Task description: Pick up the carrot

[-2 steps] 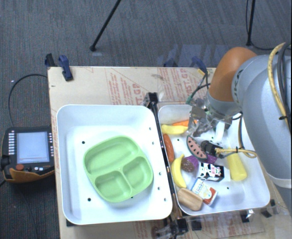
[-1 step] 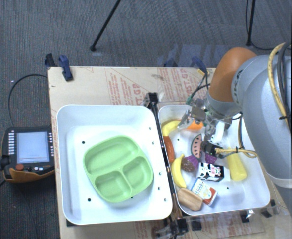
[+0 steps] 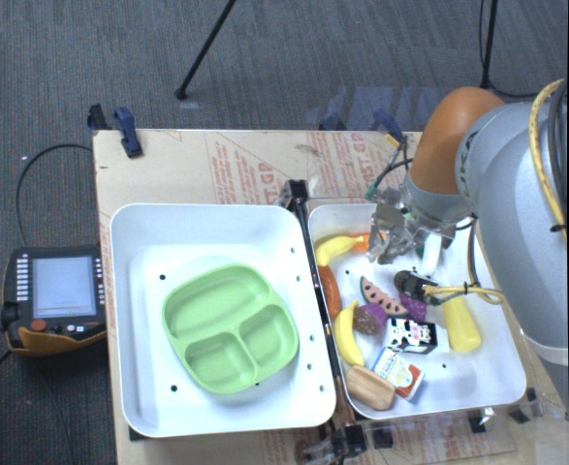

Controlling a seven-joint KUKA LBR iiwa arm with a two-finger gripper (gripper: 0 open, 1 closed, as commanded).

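You saw the claw [image 3: 393, 245] low over the carrot [image 3: 361, 243] near the right bin's [image 3: 488, 381] far edge, nothing lifted.

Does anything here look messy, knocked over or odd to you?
Nothing looks spilled or broken. The toy food is heaped loosely in the right bin, with a banana lying along its left wall. The green tray sits slightly askew in the left bin. The gripper hovers over the heap.

A small orange carrot [image 3: 362, 244] shows as a short stub in the right bin [image 3: 512, 381], near its back-left corner, partly hidden.
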